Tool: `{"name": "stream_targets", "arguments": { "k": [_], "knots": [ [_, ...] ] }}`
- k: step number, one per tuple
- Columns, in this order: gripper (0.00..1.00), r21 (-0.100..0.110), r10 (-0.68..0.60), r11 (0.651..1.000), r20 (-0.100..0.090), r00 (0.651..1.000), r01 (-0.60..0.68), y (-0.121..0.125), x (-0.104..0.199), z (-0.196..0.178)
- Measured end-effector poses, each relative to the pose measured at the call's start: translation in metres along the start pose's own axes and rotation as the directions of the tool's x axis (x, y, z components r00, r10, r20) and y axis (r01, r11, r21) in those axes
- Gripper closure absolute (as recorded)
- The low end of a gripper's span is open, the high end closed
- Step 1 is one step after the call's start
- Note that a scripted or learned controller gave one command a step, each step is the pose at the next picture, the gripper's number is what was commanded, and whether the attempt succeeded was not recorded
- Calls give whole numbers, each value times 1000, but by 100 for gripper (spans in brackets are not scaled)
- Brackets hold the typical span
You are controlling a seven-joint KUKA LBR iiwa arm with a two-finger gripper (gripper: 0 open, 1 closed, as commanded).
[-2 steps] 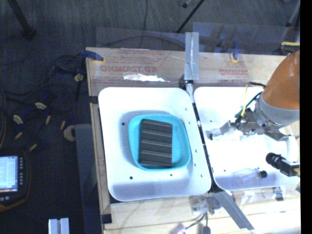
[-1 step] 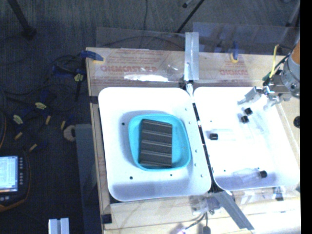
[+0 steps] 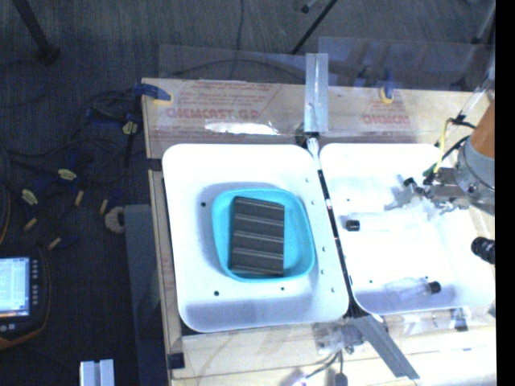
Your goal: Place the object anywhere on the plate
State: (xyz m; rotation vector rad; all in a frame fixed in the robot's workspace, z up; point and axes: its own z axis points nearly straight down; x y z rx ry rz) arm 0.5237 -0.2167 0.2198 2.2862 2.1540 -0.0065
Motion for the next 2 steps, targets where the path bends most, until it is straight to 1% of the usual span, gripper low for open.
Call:
{"name": "stream_targets", "arguments": {
  "k": [1, 2],
  "knots": [
    [0, -2, 106, 994, 0, 994, -106, 10, 1, -72],
    [0, 1, 220, 976, -1, 976, -220, -41, 2, -13]
  ]
}}
